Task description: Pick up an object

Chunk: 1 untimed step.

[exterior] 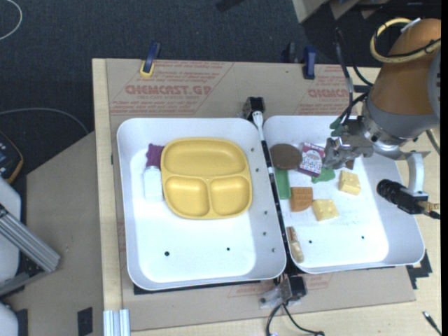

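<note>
Task says any object; nearest candidate is the pink packet (311, 159) in the right bin (392, 250), upper left part, just right of a brown round disc (283, 155). Packet stands roughly upright in the view, long axis running top to bottom, slightly tilted. A green piece (325, 174) pokes out under its lower right corner.

Gripper (339, 152) sits just right of the packet, touching or nearly so at its right edge. Cannot tell its state, the wrist and cables block it; nothing visibly gripped.

Below: green strip (281, 183) along the bin's left wall, orange-brown block (302, 199), two pale yellow chunks (324, 209), (349, 183). Small tan item (295, 245) at lower left wall, hard to identify.

Left bin (189, 257) holds a yellow divided tray (206, 176), covering most of a purple thing (154, 154) and a white bottle (152, 183) at its left side.

Arm (406, 82) cut off at the frame's right edge.
</note>
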Each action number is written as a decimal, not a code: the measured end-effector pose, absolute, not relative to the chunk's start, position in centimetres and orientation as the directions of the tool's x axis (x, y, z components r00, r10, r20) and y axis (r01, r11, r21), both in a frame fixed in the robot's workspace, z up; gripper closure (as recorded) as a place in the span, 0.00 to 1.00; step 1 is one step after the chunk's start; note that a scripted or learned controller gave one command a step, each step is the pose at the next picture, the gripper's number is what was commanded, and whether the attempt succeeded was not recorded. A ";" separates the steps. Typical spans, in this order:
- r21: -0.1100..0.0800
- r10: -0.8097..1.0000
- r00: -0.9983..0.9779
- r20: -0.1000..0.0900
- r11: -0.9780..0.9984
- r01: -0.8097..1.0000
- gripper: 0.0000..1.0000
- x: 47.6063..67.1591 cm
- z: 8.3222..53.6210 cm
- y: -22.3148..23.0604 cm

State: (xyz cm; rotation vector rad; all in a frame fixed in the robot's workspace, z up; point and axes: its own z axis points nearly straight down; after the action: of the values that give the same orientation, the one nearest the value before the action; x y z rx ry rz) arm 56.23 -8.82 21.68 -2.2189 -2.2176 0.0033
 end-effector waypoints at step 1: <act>-0.006 1.000 0.001 0.002 -0.001 1.000 1.00 51.0 21.4 -7.2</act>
State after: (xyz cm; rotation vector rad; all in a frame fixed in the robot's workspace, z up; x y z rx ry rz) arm 50.98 -7.25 21.37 -2.2191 -2.2160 0.0037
